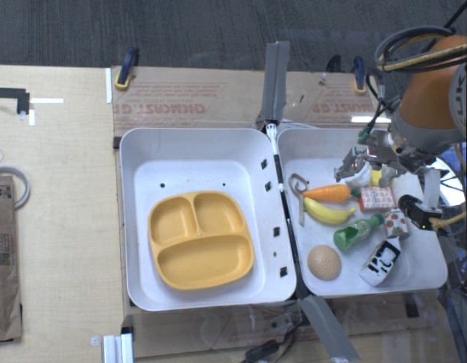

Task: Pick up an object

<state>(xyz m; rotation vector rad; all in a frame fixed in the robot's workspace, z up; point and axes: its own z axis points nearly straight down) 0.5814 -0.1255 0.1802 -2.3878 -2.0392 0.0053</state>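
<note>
**A:** What is in the two bins, and how do the things look?

**B:** The left bin is smooth white plastic with rounded corners. In it lies a yellow plate, matte, with three compartments and soft edges. The right bin is the same kind and holds many small things, close together.

**A:** Which things?

**B:** An orange carrot, long and pointed, lies just above a curved yellow banana; they nearly touch. Below them is a round beige ball with a slightly rough surface. Beside it lies a green bottle, shiny, tilted on its side. A small box with red print is to the right of the carrot, and a white box with black marks lies near the front right corner. A thin metal hook is near the left wall.

**A:** And the gripper?

**B:** The gripper is low over the back part of the right bin, just above the carrot and the red-print box, under the grey arm with its orange band. There are grey and white parts there, and something yellow beside it. Whether the jaws are spread or pressed together I cannot tell, and I see nothing clearly between them.
</note>
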